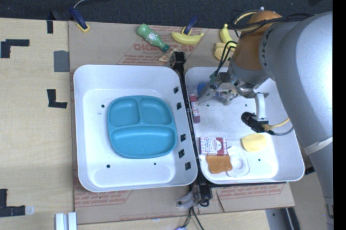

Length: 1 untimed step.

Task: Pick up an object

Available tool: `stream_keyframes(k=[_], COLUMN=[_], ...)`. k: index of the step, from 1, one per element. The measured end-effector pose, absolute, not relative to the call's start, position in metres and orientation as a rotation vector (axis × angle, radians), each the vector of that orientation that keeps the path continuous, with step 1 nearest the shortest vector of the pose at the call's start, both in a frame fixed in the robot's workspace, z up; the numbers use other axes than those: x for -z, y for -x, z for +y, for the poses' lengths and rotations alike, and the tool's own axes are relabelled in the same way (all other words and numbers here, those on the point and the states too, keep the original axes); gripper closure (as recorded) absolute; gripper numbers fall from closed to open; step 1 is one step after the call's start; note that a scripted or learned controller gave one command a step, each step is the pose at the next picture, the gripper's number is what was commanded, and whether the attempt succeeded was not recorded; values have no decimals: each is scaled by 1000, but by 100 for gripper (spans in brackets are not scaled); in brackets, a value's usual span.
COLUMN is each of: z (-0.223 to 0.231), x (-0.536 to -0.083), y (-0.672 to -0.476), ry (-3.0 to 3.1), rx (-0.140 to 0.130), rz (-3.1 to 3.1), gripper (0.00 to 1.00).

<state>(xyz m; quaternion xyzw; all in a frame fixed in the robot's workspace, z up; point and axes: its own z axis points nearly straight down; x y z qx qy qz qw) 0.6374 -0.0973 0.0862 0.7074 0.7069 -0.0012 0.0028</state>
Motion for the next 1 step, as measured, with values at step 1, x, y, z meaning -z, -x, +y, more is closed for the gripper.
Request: stream_keyframes(k=[1], z=[-98], x=[-85], y=[-664], ry=[-2235], rx=[26], rz=[2231], gripper=[0])
